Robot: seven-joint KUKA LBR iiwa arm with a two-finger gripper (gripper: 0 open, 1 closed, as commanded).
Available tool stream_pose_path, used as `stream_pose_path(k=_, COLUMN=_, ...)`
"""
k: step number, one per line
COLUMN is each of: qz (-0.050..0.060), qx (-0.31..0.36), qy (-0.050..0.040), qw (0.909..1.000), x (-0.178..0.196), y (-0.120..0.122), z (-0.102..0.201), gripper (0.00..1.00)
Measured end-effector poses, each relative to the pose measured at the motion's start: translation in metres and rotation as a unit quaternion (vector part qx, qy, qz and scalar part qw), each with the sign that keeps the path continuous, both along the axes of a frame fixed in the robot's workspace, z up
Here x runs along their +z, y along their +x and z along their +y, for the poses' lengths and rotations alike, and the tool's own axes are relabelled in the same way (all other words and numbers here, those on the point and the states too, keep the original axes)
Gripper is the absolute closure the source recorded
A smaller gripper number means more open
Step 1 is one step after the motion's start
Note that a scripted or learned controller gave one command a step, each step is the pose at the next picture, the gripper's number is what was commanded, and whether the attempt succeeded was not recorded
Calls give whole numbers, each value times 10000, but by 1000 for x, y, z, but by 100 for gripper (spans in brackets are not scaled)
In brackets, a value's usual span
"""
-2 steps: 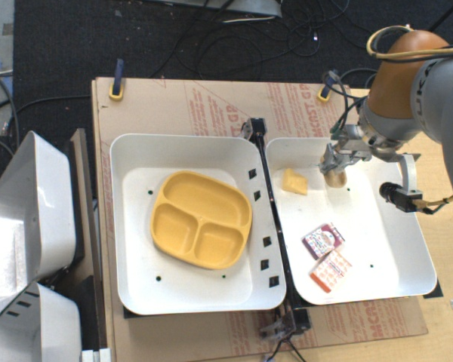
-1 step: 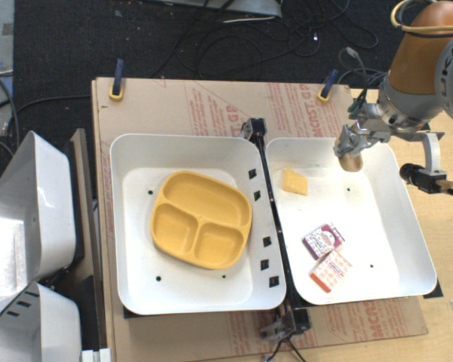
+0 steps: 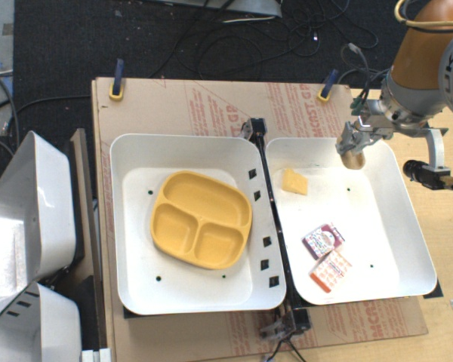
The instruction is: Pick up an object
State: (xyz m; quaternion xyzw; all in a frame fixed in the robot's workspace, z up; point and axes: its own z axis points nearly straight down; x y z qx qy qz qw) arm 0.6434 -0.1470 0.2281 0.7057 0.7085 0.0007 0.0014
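Wedge (image 3: pixel 294 182), yellow, lies in the right bin (image 3: pixel 408 225), far corner nearest the divider. Gripper (image 3: pixel 352 157) hangs well right of the wedge, likely poised for a descent; two packets (image 3: pixel 326 253) lie nearer the camera.

Two bins stood side by side on the tabletop (image 3: pixel 181 96). The left bin (image 3: pixel 128 157) held a divided tray (image 3: pixel 201 219) near its centre. In the right bin (image 3: pixel 408 225), a wedge-shaped piece (image 3: pixel 294 182) lay toward the far left corner; two packets (image 3: pixel 322 240) (image 3: pixel 331 270) lay touching nearer the front. The tool (image 3: pixel 353 157) hung over the right bin's far edge.
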Motion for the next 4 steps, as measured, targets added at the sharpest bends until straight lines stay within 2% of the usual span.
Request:
stream_pose_path(k=2, qz=26, qx=14, qy=8, qw=10000, x=-15, y=-31, z=90, gripper=100)
stream_pose_path(k=3, qz=23, qx=22, qy=13, qw=10000, x=-2, y=-47, z=144, gripper=100)
stream_pose_path(k=4, qz=32, qx=23, qy=12, qw=10000, x=-12, y=-62, z=196, gripper=100)
